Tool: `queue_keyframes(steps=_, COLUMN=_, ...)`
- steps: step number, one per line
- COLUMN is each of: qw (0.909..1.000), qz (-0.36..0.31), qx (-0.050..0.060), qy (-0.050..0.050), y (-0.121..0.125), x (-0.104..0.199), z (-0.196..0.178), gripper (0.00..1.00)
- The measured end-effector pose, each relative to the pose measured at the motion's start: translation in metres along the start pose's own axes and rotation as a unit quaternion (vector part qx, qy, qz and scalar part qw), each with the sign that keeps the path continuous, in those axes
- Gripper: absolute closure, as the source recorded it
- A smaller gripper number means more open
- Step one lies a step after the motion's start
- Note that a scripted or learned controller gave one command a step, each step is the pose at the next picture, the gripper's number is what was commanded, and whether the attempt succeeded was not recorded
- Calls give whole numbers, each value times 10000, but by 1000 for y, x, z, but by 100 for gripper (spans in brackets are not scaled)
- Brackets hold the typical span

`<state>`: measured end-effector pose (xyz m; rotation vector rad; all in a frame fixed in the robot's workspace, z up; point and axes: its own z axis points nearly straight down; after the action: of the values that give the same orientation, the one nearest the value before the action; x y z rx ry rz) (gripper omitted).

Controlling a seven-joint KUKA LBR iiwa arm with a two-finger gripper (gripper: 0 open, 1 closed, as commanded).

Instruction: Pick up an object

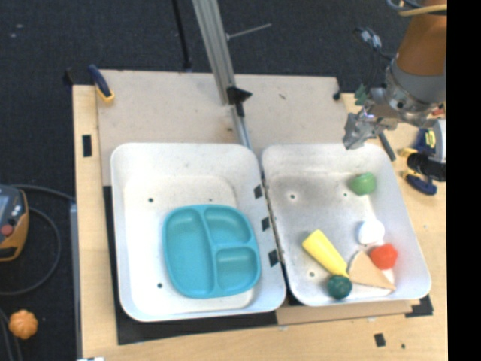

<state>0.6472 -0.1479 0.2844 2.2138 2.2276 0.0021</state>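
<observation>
Arm (417,51) at right, wrist tilted down

1 fixed camera, mounted above bench (188,111), looking down at slant. Moderate distance: both white bins fully framed, left bin (128,171) and right bin (301,164) side by side at centre, dark floor beyond. Gripper (359,132) enters upper right, at right bin's far edge; both bins sit nearer camera than jaws, left bin well left of them.

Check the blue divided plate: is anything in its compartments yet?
Empty. The blue divided plate in the left bin shows three bare compartments.
</observation>
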Motion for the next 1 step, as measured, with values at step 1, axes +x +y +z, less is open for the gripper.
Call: queue_keyframes(steps=1, qw=10000, qz=2, qx=7, qy=-1, y=0, x=47, z=17, gripper=100)
